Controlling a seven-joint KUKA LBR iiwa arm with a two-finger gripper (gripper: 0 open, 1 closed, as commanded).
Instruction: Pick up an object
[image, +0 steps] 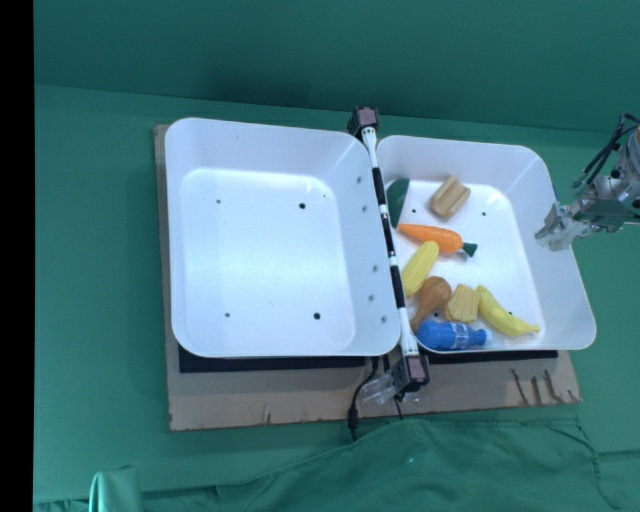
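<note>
Two shallow white bins are sitting side by side on the worktop I am watching from afar; the left bin is lying bare white with a few dark dots on its floor, while the right bin is holding all the objects I am seeing; a tan bread-like piece is resting toward the far side, an orange carrot is lying just below it with its green end pointing right, and a yellow corn cob is leaning close beside the divider; nearer the front edge a brown pear-shaped piece is touching a small yellow ridged block, a banana is curving along to their right, and a blue bottle is lying on its side against the near wall; the gripper is hovering at the right bin's right rim, well apart from every object, and I cannot tell how it is set; nothing is showing between its tips; a black-and-white rod is running along the seam between the bins.
</note>
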